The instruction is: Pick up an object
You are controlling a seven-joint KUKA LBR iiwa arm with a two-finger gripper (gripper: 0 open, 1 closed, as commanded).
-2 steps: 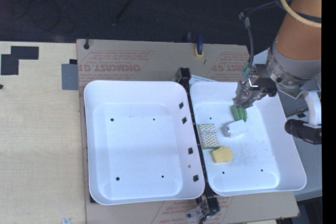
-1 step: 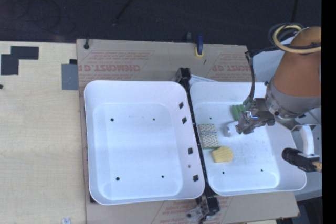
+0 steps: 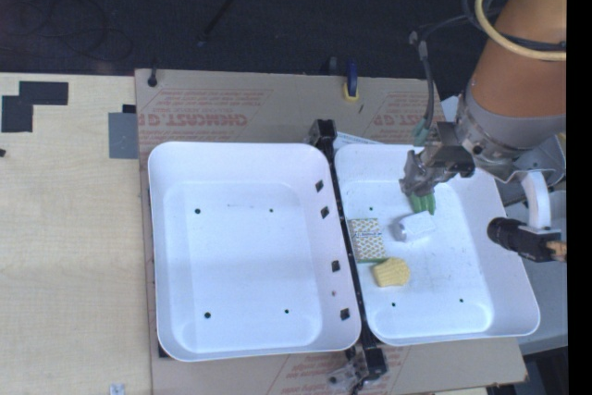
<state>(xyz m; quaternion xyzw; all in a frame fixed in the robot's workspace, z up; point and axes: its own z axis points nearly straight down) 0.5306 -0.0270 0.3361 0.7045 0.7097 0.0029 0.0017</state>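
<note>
My gripper [image 3: 424, 178] hangs over the upper middle of the right bin [image 3: 481, 310], reaching in from the right. A small green object [image 3: 425, 203] pokes out just beneath the gripper's tip; whether the two touch is unclear from this angle. Just below it lies a small white block [image 3: 413, 225]. A patterned white and green box [image 3: 367, 239] rests near the bin's left wall. A yellow chunk [image 3: 391, 272] sits just below that box.
The left bin [image 3: 185, 328] sits beside the right one, joined by black clips [image 3: 333, 265] along the divider. A black cylindrical part [image 3: 518, 238] sticks out at the right bin's right rim. Cardboard lies under both bins.
</note>
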